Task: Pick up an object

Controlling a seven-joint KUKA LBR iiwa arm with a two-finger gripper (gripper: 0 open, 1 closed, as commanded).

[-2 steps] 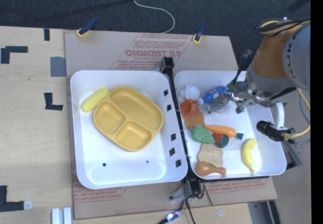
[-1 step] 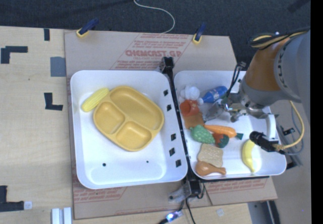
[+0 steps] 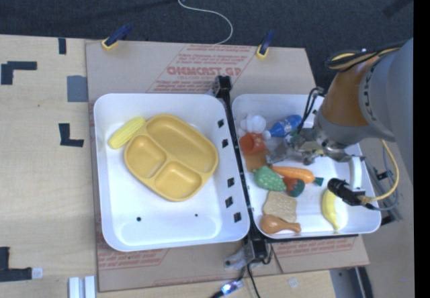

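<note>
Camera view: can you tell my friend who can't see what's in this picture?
A grey and orange robot arm reaches over the right bin, which holds toy food: a carrot, a banana, a drumstick. The left bin holds a yellow divided tray beside a corn cob.

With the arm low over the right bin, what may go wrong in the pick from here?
1. The claw is among crowded toys: the carrot, the blue bottle and the orange cup lie close together, so it may nudge or catch a neighbour.
2. The carrot rests against the green vegetable; lifting one may drag the other.
</note>
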